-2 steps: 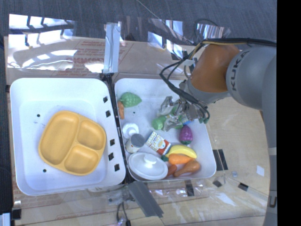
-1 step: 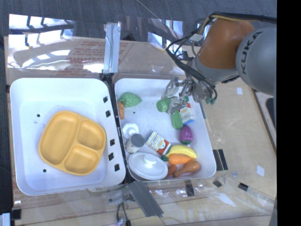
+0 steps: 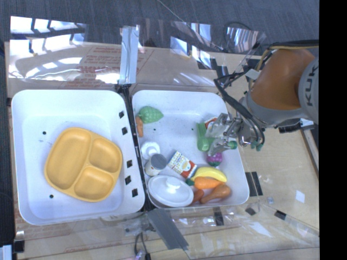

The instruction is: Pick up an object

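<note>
Down in the right bin (image 3: 162, 99), gripper (image 3: 219, 137) low over a green toy (image 3: 203, 140) and purple piece (image 3: 215, 158), grip state impossible to tell; yellow divided plate (image 3: 82, 163) in the left bin (image 3: 27, 107).

Only legible txt: "KU" on arm (image 3: 303, 88), rest cut off.

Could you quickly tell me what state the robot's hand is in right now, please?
Hand: low in the right bin, beside the green toy and above the purple one; open or closed cannot be told.
</note>
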Action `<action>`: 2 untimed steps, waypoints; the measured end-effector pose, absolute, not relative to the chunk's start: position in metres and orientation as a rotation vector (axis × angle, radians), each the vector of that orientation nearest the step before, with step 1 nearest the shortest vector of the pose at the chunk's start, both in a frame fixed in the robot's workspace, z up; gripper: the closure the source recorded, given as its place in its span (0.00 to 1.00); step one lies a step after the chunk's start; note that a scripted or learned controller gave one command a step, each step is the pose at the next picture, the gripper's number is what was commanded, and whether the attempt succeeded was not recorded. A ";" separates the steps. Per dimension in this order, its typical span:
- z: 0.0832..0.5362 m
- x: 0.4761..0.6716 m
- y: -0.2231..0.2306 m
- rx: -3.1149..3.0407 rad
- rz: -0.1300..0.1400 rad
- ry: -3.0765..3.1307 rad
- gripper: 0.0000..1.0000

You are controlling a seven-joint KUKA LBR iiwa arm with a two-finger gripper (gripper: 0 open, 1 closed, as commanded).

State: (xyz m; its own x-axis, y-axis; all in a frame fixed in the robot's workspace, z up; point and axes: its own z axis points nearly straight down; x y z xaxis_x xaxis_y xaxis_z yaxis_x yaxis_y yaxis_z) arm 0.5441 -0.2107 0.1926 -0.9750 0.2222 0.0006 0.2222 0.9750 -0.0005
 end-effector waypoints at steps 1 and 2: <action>0.156 0.508 -0.155 -0.493 -0.002 -3.102 1.00; 0.198 0.581 -0.181 -0.557 0.001 -3.096 1.00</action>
